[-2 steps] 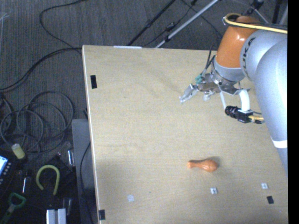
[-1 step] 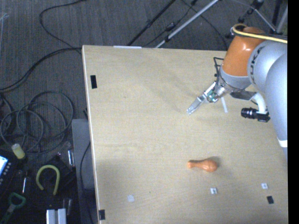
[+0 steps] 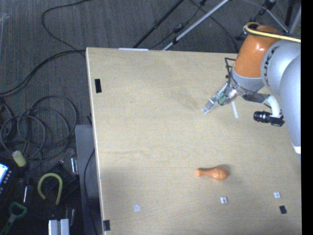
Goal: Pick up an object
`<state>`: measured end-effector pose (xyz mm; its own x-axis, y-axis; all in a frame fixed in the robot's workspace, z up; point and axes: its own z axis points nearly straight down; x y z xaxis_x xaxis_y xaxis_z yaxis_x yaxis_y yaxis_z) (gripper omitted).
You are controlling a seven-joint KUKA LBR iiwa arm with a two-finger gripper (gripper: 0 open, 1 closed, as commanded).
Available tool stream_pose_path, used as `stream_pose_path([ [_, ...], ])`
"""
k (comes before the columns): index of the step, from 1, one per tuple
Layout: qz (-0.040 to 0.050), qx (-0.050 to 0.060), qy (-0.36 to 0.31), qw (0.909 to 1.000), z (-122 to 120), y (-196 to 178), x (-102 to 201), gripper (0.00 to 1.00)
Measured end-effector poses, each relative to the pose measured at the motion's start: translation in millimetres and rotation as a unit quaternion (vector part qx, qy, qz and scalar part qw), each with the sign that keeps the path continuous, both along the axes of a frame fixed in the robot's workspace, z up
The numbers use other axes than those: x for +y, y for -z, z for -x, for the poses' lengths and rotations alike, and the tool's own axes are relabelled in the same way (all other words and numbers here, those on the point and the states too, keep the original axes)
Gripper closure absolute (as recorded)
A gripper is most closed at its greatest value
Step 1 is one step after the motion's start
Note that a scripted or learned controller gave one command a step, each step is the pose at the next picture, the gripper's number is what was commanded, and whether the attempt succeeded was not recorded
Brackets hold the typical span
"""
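A small orange object (image 3: 213,173), shaped like a gourd with a thin neck pointing left, lies on the tan board (image 3: 146,131) in its lower right part. My gripper (image 3: 220,112) hangs over the board's upper right area, well above and apart from the orange object. Its two fingers are spread, one slanting down to the left and the other a short pale prong to the right. Nothing is between them. The grey arm with its orange band (image 3: 254,53) comes in from the right edge.
Small black and white markers (image 3: 223,199) dot the board's lower right, and a black mark (image 3: 98,85) sits near its left edge. Cables (image 3: 34,126) and tools lie on the floor to the left. Tripod legs (image 3: 205,13) cross the floor behind the board.
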<state>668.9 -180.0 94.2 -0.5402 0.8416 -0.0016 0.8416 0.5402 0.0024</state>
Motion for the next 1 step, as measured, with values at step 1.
stream_pose_path([
  [1, -0.0004, 0.000, -0.031, 0.9995, -0.3, -83.5, 37.5, 1.00],
])
